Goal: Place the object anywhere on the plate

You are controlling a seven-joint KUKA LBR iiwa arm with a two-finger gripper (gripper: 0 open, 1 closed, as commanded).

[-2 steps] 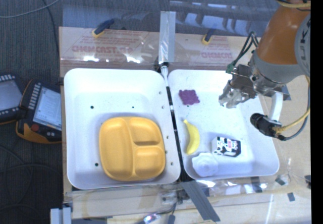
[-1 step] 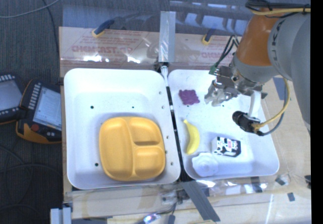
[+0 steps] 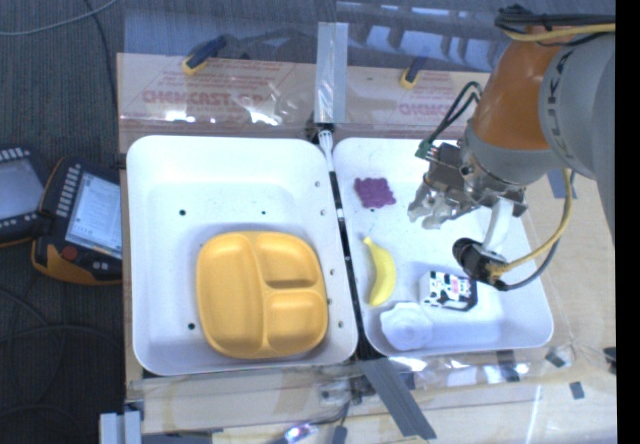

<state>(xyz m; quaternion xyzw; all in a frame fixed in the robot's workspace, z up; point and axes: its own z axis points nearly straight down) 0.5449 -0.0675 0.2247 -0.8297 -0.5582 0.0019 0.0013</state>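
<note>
A yellow divided plate (image 3: 262,293) lies in the left bin, toward its front. The right bin holds a purple bunch of grapes (image 3: 375,192), a yellow banana (image 3: 380,272), a white cup lying on its side (image 3: 405,325) and a small black-and-white box (image 3: 449,289). My gripper (image 3: 436,208) hangs over the right bin's middle, to the right of the grapes and above the banana. Its metal fingers point down and left, and nothing shows between them.
The left bin (image 3: 170,182) and right bin (image 3: 520,317) meet at a central wall. A black cable loops from the wrist down toward the small box. A teach pendant (image 3: 80,222) lies left of the bench.
</note>
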